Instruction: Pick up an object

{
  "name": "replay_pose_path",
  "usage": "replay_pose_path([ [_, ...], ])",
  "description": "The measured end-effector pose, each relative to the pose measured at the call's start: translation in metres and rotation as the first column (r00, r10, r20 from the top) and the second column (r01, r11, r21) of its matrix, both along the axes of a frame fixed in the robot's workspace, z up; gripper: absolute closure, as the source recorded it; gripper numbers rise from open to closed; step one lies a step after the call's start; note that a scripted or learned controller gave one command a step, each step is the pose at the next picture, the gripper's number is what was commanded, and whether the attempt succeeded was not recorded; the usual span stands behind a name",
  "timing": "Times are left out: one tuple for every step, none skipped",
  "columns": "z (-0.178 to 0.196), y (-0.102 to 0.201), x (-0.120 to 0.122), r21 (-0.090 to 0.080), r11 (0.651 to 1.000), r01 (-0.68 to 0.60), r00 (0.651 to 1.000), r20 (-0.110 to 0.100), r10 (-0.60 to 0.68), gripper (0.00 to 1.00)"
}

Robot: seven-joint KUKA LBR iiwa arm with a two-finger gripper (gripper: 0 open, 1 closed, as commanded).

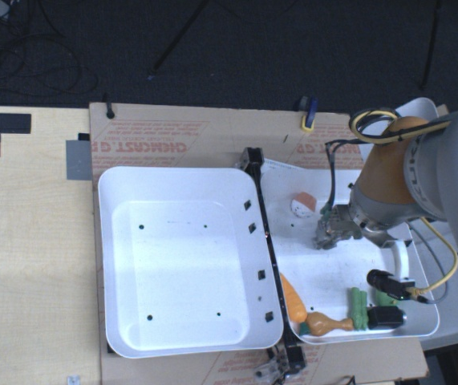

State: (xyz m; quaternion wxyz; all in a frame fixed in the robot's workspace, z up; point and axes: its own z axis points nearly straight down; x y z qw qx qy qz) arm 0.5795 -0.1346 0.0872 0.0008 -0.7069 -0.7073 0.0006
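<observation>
Over the right bin (289,184), near its far edge, my jaws (329,235) hang low above the white floor; I cannot tell whether they are apart or together. I judge this the approach step, nothing grasped yet. A small round pink-and-white object (302,206) lies just beside me, toward the far-left corner. Next I would need to shift over it and descend. An orange carrot (292,296) lies well apart at the near edge.

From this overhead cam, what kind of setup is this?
Likely a lab bin-picking test cell: two white bins side by side on a cardboard-covered bench, a grey-and-orange arm reaching into the right one, toy items like a carrot, and loose cables behind.
</observation>
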Motion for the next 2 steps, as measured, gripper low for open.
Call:
replay_pose_path([
  [0.0, -0.003, 0.005, 0.0, 1.0, -0.003, 1.0, 0.0, 0.003, 1.0],
  [0.0, 0.043, -0.002, 0.001, 1.0, -0.001, 1.0, -0.002, 0.001, 1.0],
])
